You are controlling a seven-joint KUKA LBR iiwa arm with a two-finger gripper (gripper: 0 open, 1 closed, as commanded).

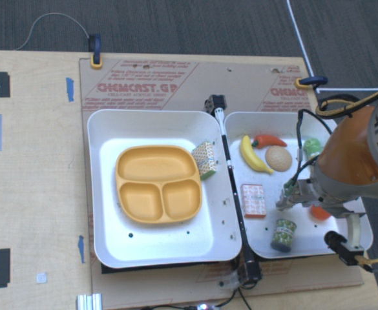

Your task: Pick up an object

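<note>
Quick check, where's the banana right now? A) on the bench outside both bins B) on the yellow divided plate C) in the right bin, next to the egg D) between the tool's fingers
C: the banana lies in the right bin beside the brown egg, apart from the tool.

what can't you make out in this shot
- Hand, camera view: small and dark against the right bin; fingers unreadable.
- Green item: partly behind a cable and the arm.
- Red item: mostly under the arm.
- Card: print too small to read.
</note>
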